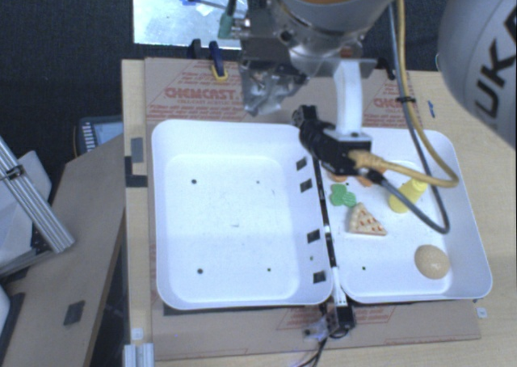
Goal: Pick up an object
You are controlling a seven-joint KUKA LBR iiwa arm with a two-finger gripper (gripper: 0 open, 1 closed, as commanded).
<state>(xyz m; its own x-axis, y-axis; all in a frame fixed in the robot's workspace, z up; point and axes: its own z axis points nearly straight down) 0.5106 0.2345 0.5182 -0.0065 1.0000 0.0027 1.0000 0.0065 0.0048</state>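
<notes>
The right bin point(468, 276) holds several small items. A green piece point(343, 195) lies near the divider, and a pizza-slice toy point(366, 221) sits just below it. A yellow piece point(408, 194) lies right of them, and a beige egg-shaped ball point(432, 261) rests near the front right. A small orange piece point(365, 181) peeks out from under the cable. My gripper point(271, 92) hangs high over the far rim of the left bin point(174, 276), well back and left of these items. Nothing is seen in its grasp.
A black bracket with a yellow cable point(404, 171) and a grey cable point(424, 216) drapes over the back of the right bin. Black clips point(311, 187) line the seam between the bins. The cardboard base point(194, 90) underlies both bins.
</notes>
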